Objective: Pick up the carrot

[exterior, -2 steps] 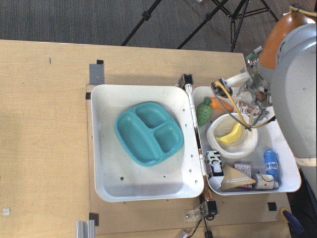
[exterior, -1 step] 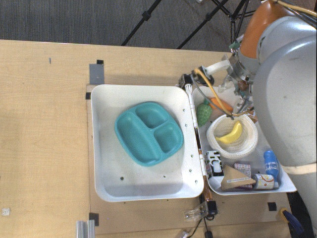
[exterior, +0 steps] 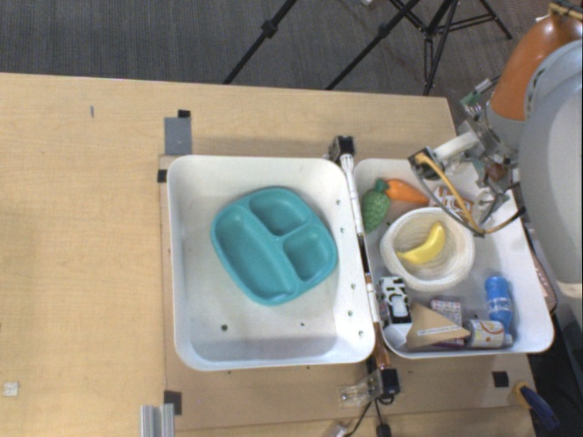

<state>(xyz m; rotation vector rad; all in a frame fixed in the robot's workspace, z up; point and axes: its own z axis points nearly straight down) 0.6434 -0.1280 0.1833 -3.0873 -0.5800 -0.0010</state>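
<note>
two shallow white bins sit side by side on a pale wooden bench [exterior: 82,244]. at the near end of the right bin [exterior: 537,335] lie one tan box [exterior: 435,320], one small carton [exterior: 487,334], one blue bottle [exterior: 497,298] and one black-and-white packet [exterior: 393,299], crowded together. just beyond them stands one white bowl [exterior: 401,258] with one yellow banana [exterior: 425,244] in it. the carrot [exterior: 405,190] lies in the far left corner of this bin, orange body pointing right, its green top [exterior: 375,206] by the dividing wall, the bowl just beside it on the near side. the gripper [exterior: 474,185] hangs over the bin's far right part, apart from the carrot; whether it is open or closed cannot be told. the left bin [exterior: 196,335] bears one teal plate [exterior: 273,244] with three compartments. beyond the bench lie dark grey carpet [exterior: 109,16] and black tripod legs [exterior: 273,21].
</note>
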